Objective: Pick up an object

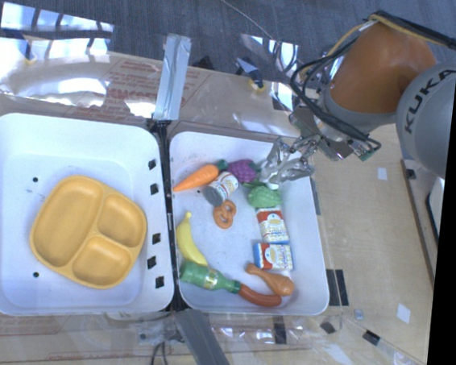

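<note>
Gripper (pixel 284 169): thin metal fingers hang over the upper right corner of the right bin (pixel 319 252), tips just above the green leafy toy (pixel 264 195) and beside the purple grape cluster (pixel 244 170). Fingers appear slightly apart with nothing seen between them; whether they touch the green piece cannot be told. Above them, black cables loop around the glossy orange wrist band (pixel 379 68).

Right bin contents, all smooth moulded plastic food: orange carrot (pixel 197 178), tapered, at the upper left; small cylindrical can (pixel 222 187) next to it; brown pretzel (pixel 225 214) below; red-and-white bottle (pixel 270 224) and small carton (pixel 273 256) along the right side; curved yellow banana (pixel 188 243); green bottle (pixel 208 278) lying along the lower wall; brown drumstick (pixel 271 280) and reddish sausage (pixel 260 298) at the lower right.

Left bin (pixel 22 136): matte yellow divided plate (pixel 87 230) with three compartments, lying flat, rounded corners.
</note>
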